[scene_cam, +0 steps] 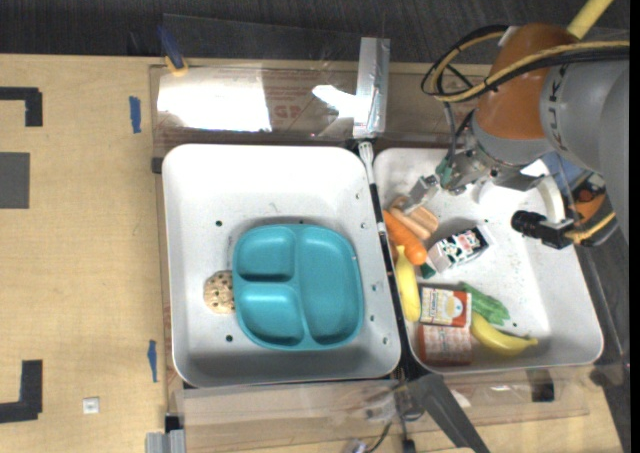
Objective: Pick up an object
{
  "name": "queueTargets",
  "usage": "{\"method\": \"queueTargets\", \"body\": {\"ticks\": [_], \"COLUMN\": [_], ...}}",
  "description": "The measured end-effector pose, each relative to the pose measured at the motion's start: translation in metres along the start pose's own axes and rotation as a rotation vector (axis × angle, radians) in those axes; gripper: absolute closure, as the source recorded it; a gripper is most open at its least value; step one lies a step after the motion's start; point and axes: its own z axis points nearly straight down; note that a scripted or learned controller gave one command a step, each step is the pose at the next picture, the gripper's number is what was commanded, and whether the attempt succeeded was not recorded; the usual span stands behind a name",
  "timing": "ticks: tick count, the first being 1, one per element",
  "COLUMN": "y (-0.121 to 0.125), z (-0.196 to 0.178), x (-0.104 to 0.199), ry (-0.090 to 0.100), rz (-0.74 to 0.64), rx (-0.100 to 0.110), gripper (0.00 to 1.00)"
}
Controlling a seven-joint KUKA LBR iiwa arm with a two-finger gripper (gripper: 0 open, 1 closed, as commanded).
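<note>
The right bin (575, 286) holds several toy foods. An orange carrot (404, 229) lies by its left wall, with a tan roll (420, 214) just above it. A black-and-white carton (458, 246) sits in the middle. A red juice box (443, 307), a yellow corn-like piece (407, 287), a banana (500, 339) and a green piece (488, 302) lie toward the front. My gripper (452, 174) hangs low over the bin's back left part, just above and right of the tan roll. Nothing shows in its grasp.
The left bin (270, 176) holds a teal divided plate (298, 284) with a cookie (219, 291) at its left side. A clear sheet and a metal bracket (372, 86) stand behind the bins. Black cables (455, 66) loop by the orange wrist band.
</note>
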Motion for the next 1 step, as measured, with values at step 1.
{"method": "queueTargets", "body": {"ticks": [1], "y": [-0.0173], "z": [0.0077], "x": [-0.0014], "ry": [-0.006], "rz": [-0.021], "rx": [-0.001], "gripper": [0.00]}}
